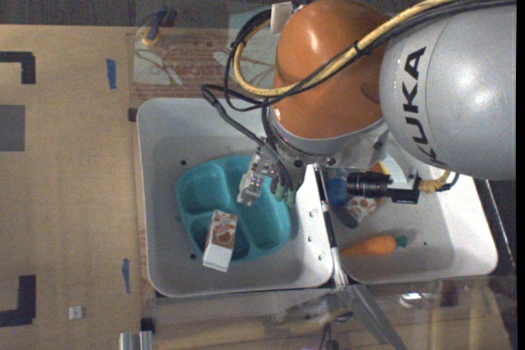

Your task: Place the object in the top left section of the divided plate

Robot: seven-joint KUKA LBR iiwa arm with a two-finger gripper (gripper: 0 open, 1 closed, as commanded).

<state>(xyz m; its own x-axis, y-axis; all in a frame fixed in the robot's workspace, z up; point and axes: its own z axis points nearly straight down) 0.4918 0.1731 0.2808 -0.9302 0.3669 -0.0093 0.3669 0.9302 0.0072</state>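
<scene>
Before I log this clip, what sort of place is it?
Likely a robotics lab bench for pick-and-place trials: a KUKA arm over two white bins, a teal divided plate with toy food, and blue tape marks on the board.

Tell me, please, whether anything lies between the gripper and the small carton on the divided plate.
Nothing visible does. The gripper hangs over the upper middle of the teal divided plate, and the small carton lies at the plate's lower edge, with only bare plate between them.

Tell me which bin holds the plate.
The left bin: the teal plate lies in it with a carton. The right bin holds a carrot.
</scene>
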